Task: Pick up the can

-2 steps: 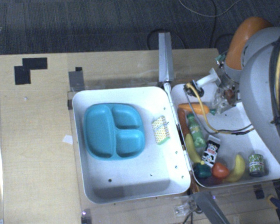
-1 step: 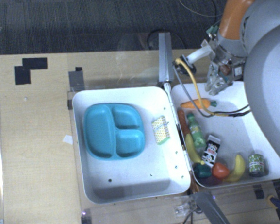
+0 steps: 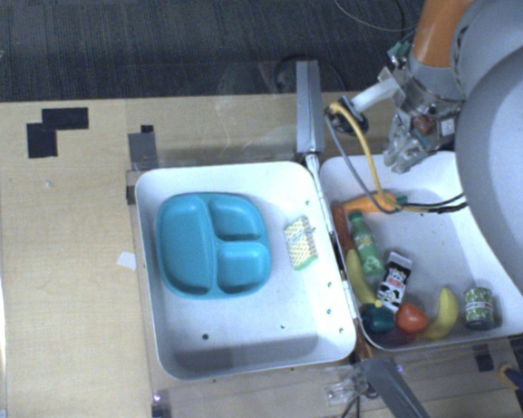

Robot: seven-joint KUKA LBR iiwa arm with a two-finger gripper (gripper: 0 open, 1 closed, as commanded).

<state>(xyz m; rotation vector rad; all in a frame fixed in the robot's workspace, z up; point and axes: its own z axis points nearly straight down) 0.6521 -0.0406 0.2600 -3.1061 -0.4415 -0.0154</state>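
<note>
The can (image 3: 478, 307) is small, with a green label and a dark top. It stands upright in the front right corner of the right bin (image 3: 441, 179), beside a yellow banana (image 3: 444, 312). My gripper (image 3: 407, 150) hangs over the far edge of the right bin, well behind the can and somewhat to its left. Nothing shows in its grasp. The grey arm covers the right side of that bin.
The right bin also holds a green bottle (image 3: 365, 244), an orange carrot (image 3: 363, 206), a black-and-white carton (image 3: 394, 280), a red fruit (image 3: 411, 318) and a teal item (image 3: 377, 317). The left bin (image 3: 255, 341) bears a blue divided plate (image 3: 213, 244) and a yellow-green sponge (image 3: 301, 243).
</note>
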